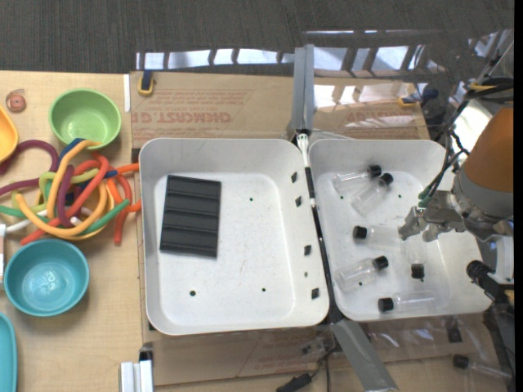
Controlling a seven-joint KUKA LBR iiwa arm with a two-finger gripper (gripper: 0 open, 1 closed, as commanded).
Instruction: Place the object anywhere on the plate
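I'm looking down on both white bins. The left bin (237, 317) has a black ribbed plate (191, 216) lying flat toward its nine o'clock side, nothing on top of it. The right bin (327, 243) holds a scatter of clear vials with black caps: two (372, 175) crossed near twelve o'clock, a lone cap (359, 233) near the centre, one vial (361, 269) below it, another (402, 302) down at six o'clock, and a small black cap (417, 272) toward four o'clock. My arm (490, 170) comes in from three o'clock, orange band showing, and the gripper (418, 225) hangs over the right bin's three o'clock half, just above that small cap. I cannot tell from here whether it's released or clenched, and I see no vial in it. Off at nine o'clock on the bench sit a green bowl (85, 118), a teal bowl (46, 276) and a tangle of coloured cords (78, 194).
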